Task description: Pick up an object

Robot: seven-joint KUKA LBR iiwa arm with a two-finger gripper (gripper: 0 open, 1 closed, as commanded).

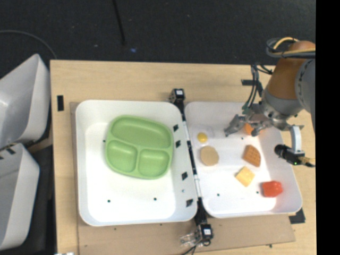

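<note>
Camera view from above, looking down at a slant on a wooden bench point(133, 73) bearing two white bins side by side. Reaching in from the bench's right edge with a grey arm point(284, 89), orange-banded above the wrist. Hanging the gripper point(245, 129) low over the far part of the right bin point(289, 209), close to its far edge. Spreading the fingers point(232, 126) wide apart, open, and straddling a small orange piece point(248, 127) lying between them; not possible to tell whether touching it, and not showing it lifted or clamped.

Sharing the right bin's floor with five more pieces: keeping a small yellow round point(202, 137) near the bin's left edge, with a tan disc point(209, 156) just beside it on the near side; setting an orange-brown ridged block point(252, 155) toward the middle, a yellow cube point(245, 176) just nearer than that, and a red block point(272, 188) close to the near right corner. Lying well apart from the gripper, all five.

Holding, in the left bin point(79, 158), a green three-compartment plate point(139, 146), sitting toward that bin's far edge. Joining the two bins along their shared edge with black clips point(177, 95). Trying to read any lettering on those clips or on the pieces: too small to make out.
</note>
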